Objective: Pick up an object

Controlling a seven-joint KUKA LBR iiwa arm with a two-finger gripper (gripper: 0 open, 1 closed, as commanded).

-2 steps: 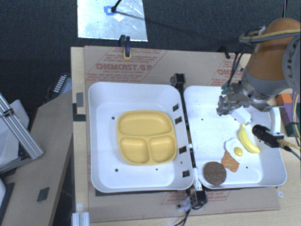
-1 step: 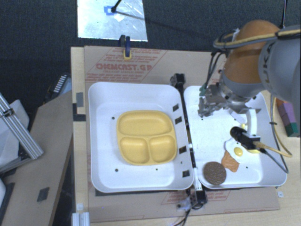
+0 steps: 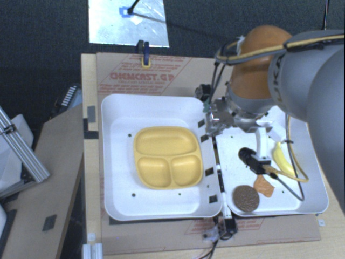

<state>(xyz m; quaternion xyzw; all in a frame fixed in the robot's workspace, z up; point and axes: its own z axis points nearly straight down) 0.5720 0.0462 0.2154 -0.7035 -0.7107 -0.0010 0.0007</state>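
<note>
In the left bin [image 3: 116, 161] lies a yellow divided plate [image 3: 164, 158] with three compartments. The right bin [image 3: 315, 201] holds a brown round disc [image 3: 246, 198] near its front edge. An orange wedge [image 3: 263, 186] lies just right of the disc, and a yellow banana [image 3: 282, 159] sits further right. My gripper [image 3: 212, 116] hangs low over the back left corner of the right bin, beside the wall between the bins. It is well behind the disc and the wedge. I see nothing held in it.
The grey arm with its orange band [image 3: 259, 63] covers the back of the right bin. A cardboard sheet [image 3: 145, 72] lies under both bins. A shiny metal plate [image 3: 129, 15] lies behind the bench.
</note>
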